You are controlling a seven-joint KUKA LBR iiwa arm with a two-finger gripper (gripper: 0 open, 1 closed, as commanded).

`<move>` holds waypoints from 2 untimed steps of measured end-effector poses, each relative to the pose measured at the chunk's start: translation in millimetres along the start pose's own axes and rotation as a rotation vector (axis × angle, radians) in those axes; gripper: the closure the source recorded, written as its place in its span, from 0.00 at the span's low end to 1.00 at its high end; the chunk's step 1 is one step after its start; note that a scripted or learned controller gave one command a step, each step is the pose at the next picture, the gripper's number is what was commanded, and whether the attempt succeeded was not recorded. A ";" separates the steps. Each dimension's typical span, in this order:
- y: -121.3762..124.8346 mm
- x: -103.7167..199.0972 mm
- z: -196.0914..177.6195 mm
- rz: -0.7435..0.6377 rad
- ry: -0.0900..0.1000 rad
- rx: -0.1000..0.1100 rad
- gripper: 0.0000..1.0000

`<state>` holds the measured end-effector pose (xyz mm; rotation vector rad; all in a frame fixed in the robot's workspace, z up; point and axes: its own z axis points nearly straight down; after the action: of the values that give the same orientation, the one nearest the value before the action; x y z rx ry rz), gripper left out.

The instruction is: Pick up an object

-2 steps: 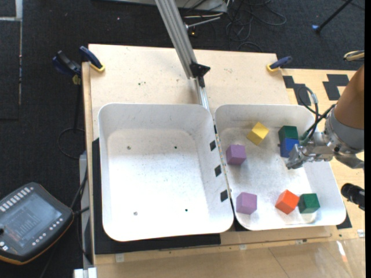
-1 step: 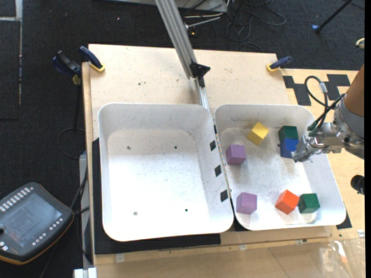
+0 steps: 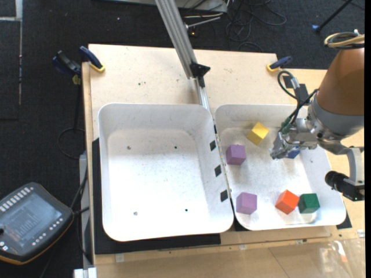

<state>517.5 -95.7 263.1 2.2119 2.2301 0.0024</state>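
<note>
- A small blue block [image 3: 294, 153] showed partly at the tip of the two-finger gripper [image 3: 282, 151], low over the right white plastic bin [image 3: 330, 184], toward its upper right part.
- Whether the fingers actually closed on that blue block could not be told; the view was too blurred there, and their spread could not be judged either.
- A yellow cube [image 3: 258, 133] lay just left of and above the gripper, apart from it.
- A purple cube [image 3: 235, 154] sat further left in the same bin, near the dividing wall.
- A second purple cube [image 3: 246, 202] rested near the bin's front left corner.
- An orange-red cube [image 3: 286, 202] and a dark green cube [image 3: 309, 202] stood side by side near the front right, touching or nearly so.
- The grey arm with its orange band [image 3: 346, 83] reached in from the right edge.
- The left white plastic bin [image 3: 116, 126] lay alongside on the pale wooden bench [image 3: 145, 68].
- A grey teach pendant [image 3: 29, 222] sat at the lower left, off the bench.
</note>
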 end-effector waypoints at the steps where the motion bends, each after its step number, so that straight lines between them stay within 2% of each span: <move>1: 16.0 50.3 13.5 0.000 0.001 0.003 1.00; 2: 37.1 109.3 16.6 -0.001 0.001 0.000 1.00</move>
<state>553.7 13.9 246.6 2.2107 2.2320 0.0034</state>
